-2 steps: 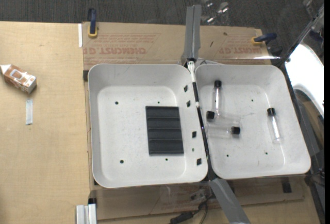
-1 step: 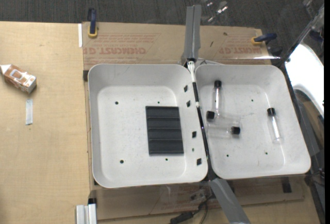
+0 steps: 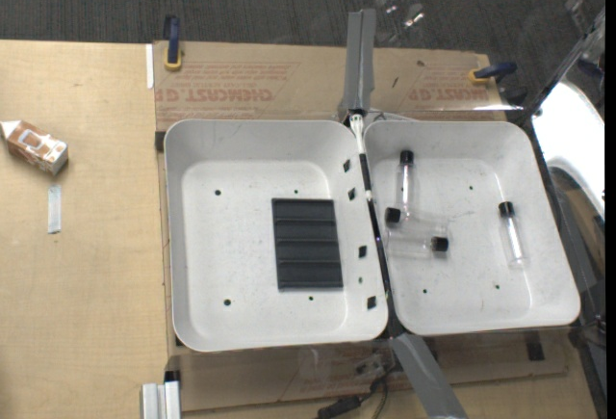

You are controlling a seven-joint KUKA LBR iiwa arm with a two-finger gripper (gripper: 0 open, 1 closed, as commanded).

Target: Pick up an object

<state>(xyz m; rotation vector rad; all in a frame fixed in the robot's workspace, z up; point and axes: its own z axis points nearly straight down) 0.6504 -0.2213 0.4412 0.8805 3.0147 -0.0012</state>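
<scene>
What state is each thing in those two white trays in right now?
Black ridged block: lying flat in the left bin.
Upper clear tube: lying down in the right bin, black cap on.
Lower clear tube: lying crosswise, black caps at both ends.
Right clear tube: lying apart from the others, black cap on.

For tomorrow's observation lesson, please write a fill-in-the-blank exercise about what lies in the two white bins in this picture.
1. The black ridged block lies in the ____ bin.
2. The right bin holds ____ clear tubes with black caps.
3. The tube nearest that bin's right wall has its cap at the end ____ from the camera.
4. Blue-and-yellow clamps hold down the brown ____ behind the bins.

Missing words: left; three; farther; cardboard
</scene>
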